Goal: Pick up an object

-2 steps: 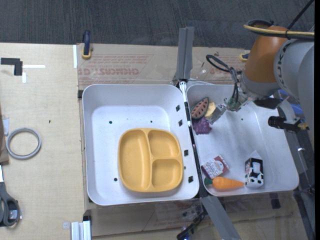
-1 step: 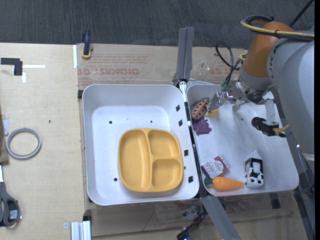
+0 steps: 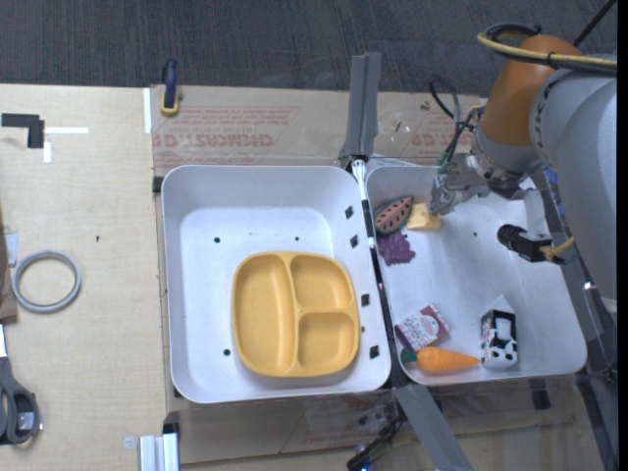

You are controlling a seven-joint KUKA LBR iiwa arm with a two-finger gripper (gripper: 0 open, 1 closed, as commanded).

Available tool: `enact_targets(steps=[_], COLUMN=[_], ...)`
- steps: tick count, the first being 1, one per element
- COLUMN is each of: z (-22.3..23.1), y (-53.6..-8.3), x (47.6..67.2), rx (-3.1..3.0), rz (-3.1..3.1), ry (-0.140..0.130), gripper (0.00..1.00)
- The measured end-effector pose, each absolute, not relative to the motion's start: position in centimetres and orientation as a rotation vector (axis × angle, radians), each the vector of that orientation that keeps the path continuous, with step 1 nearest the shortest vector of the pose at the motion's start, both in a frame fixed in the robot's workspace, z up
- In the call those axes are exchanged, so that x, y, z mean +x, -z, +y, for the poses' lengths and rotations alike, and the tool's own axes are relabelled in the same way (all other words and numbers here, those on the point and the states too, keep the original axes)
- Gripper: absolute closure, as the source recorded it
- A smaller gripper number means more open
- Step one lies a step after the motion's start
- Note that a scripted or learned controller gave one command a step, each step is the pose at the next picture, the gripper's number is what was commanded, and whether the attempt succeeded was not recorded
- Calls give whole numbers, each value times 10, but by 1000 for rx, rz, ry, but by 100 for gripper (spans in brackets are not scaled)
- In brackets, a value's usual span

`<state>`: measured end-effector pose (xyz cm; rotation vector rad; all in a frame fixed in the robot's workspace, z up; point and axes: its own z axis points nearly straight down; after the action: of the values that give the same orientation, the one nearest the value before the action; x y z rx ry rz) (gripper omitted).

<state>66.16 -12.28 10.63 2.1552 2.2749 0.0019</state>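
Yellow wedge [image 3: 426,220] lies right under the gripper [image 3: 439,202], in the right bin [image 3: 535,312]; grip state cannot be told. Light wood bench [image 3: 78,361], dark carpet [image 3: 245,18] beyond. Two white bins. Left bin [image 3: 196,263], well left of the gripper: one yellow divided plate [image 3: 294,313]. Beside the wedge: one striped shell [image 3: 393,214], one purple clump [image 3: 397,249].

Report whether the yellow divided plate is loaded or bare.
Bare. The yellow divided plate in the left bin shows three compartments with nothing in them.
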Motion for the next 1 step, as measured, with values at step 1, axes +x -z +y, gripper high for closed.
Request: enact_targets(steps=[1], z=[-122], y=[-105], x=[661], rx=[2157], rz=[2277], ry=[0], gripper=[0])
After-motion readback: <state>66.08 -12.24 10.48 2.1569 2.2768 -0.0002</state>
